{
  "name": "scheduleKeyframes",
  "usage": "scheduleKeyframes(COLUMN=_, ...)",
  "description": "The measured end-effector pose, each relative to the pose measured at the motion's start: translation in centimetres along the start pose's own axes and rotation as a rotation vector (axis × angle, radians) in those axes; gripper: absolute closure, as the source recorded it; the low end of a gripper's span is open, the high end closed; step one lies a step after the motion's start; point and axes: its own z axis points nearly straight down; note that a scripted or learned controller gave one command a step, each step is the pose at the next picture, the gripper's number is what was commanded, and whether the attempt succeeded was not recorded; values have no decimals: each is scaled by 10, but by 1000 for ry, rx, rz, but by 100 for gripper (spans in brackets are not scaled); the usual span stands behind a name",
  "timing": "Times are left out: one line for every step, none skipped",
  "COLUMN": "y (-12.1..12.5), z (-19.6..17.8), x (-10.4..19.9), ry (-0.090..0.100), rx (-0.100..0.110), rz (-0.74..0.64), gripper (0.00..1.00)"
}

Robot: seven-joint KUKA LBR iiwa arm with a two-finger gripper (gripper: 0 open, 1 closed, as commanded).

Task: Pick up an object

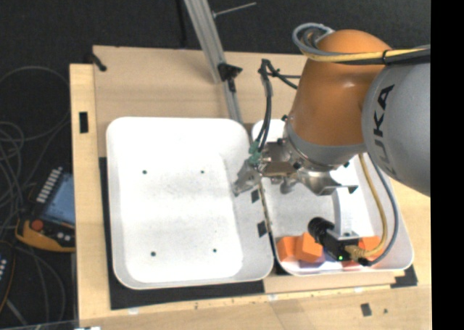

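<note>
Bench, top view: pale wooden bench (pixel 167 82) carrying two white bins.
Left bin (pixel 127 198) and right bin (pixel 406 252) sit side by side, rims touching, on a dark mat (pixel 104 209) that shows along the left bin's left and front edges.

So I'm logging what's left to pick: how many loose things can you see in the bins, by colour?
Orange blocky object, in the right white bin near its front edge, beside the tool's black parts: 1
Purple-blue scrap just in front of it, too small to identify: 1
Left white bin: 0
Total visible: 2; the arm hides most of the right bin.
</note>
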Motion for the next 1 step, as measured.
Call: scheduleKeyframes(y=26, z=99, x=-22, ry=-4, rx=13, rz=11, gripper=0)
